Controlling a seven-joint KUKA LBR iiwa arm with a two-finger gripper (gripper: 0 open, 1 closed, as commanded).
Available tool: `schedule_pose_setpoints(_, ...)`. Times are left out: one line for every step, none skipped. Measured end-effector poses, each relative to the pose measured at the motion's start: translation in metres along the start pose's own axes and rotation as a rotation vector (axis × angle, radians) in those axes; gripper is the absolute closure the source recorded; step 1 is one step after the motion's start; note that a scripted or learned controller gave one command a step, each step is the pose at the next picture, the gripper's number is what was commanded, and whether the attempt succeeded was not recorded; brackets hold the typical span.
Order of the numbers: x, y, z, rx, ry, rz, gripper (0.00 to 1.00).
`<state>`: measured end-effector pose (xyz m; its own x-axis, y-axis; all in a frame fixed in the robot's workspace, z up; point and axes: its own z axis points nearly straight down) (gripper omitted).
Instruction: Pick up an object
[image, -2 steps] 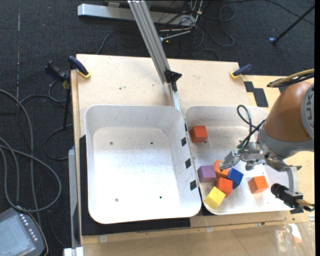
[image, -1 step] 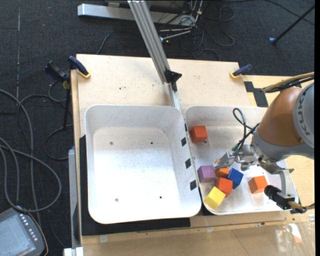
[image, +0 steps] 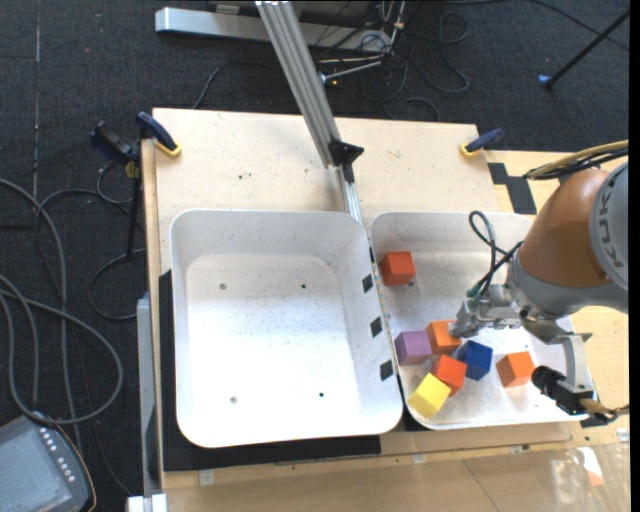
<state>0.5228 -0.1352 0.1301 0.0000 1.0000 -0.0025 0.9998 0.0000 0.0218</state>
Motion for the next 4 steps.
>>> schedule_pose_setpoints(0.007,-0.001,-0.060,0.015,0.001,-0.004,1.00)
schedule_pose_setpoints(0.007,0.002,-0.109,0.015,0.001,-0.004,1.00)
schedule_pose_setpoints(0.006,0.005,-0.162,0.015,0.001,-0.004,1.00)
schedule_pose_setpoints(0.062,0.032,-0.147,0.020,0.003,-0.009,1.00)
